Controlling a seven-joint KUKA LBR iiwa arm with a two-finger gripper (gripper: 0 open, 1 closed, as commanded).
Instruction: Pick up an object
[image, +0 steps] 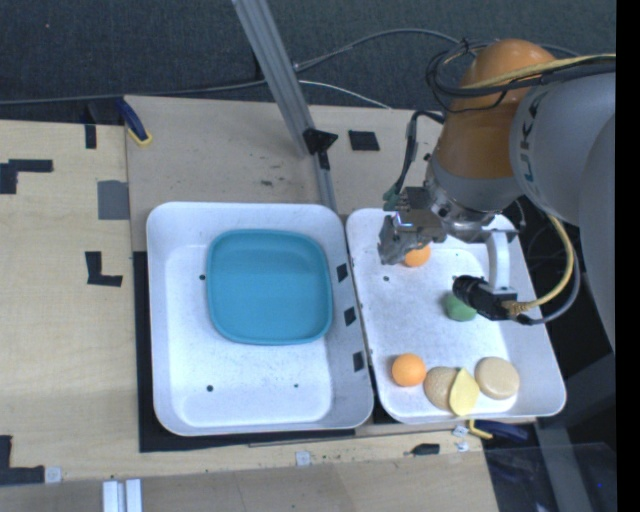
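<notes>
Robot's end effector (403, 240) sits low in the right bin (400, 310) near its far rim, touching an orange ball (417, 256); grip unclear. Open floor lies mid-bin.

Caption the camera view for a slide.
Gripper low in the right bin beside an orange ball; blue plate in left bin.

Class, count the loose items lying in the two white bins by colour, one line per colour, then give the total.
Orange: 2, one under the gripper at, one at
Green: 1
Tan: 2
Yellow: 1
Blue plate: 1
Total: 7
</notes>
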